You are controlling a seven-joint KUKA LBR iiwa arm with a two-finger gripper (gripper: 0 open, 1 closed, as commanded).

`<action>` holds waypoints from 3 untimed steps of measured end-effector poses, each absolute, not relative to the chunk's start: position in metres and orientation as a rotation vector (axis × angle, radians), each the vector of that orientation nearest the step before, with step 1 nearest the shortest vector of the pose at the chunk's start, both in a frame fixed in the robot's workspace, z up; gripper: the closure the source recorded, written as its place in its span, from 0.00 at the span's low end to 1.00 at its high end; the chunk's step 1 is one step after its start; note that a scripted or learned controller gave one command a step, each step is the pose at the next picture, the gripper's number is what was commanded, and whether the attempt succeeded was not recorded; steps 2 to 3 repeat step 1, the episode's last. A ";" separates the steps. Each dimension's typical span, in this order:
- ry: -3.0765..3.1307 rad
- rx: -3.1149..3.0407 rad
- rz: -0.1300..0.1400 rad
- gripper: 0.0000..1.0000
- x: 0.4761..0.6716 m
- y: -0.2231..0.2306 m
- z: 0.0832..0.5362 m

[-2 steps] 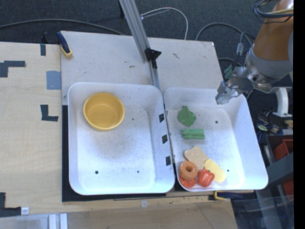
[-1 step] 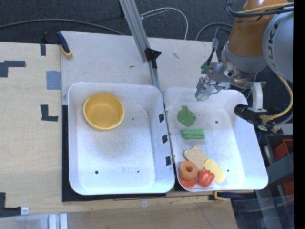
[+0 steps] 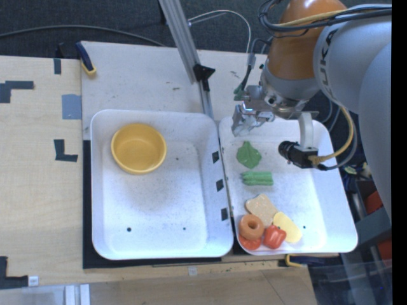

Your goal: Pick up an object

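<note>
My gripper (image 3: 245,124) hangs over the far left corner of the right bin (image 3: 331,227), fingers pointing down with a small gap and nothing seen between them. Just below it lies a green leafy toy (image 3: 248,154). Further toward the front lies a green bean-like piece (image 3: 257,178). At the bin's near left corner cluster a tan bread slice (image 3: 261,206), an orange donut (image 3: 252,226), a red pepper (image 3: 274,236) and a yellow piece (image 3: 288,227).
The left bin (image 3: 152,234) holds a yellow bowl (image 3: 138,147) at its far left. A slanted metal pole (image 3: 184,37) rises behind the bins. The grey arm (image 3: 343,49) with cables overhangs the right bin's far right side.
</note>
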State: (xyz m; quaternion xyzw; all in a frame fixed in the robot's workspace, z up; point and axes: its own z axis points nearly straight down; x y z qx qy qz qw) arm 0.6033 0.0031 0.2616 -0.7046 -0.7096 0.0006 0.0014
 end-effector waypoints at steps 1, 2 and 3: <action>-2.226 -2.212 0.004 1.00 0.614 0.055 0.237; -2.226 -2.212 0.004 1.00 0.614 0.055 0.237; -2.226 -2.212 0.004 1.00 0.614 0.055 0.237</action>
